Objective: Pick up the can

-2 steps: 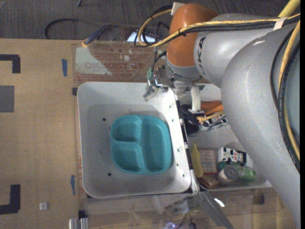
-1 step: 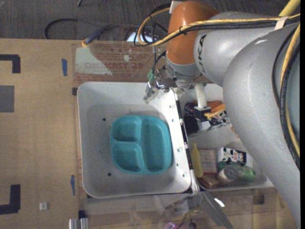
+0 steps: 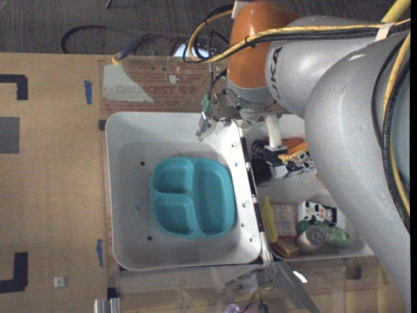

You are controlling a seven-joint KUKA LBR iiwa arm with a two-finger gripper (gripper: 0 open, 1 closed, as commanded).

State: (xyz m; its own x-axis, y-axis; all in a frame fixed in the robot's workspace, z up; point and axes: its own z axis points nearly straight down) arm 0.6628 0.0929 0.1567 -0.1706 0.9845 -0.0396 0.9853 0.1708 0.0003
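The can [image 3: 314, 237] rests near the front of the right bin [image 3: 339, 253]; its silver end faces up and a green body stretches to its right. My gripper [image 3: 206, 125] hangs over the back right corner of the left bin [image 3: 124, 175], close to the wall between the two bins. It is far from the can, and I see nothing held in it. The grey arm hides much of the right bin.
A teal divided plate [image 3: 193, 196] lies in the left bin. Around the can are a cow-patterned carton [image 3: 320, 212], a yellow banana-like item [image 3: 269, 219], a pale box [image 3: 283, 218] and a brown item [image 3: 286, 248]. An orange item [image 3: 296, 147] lies further back.
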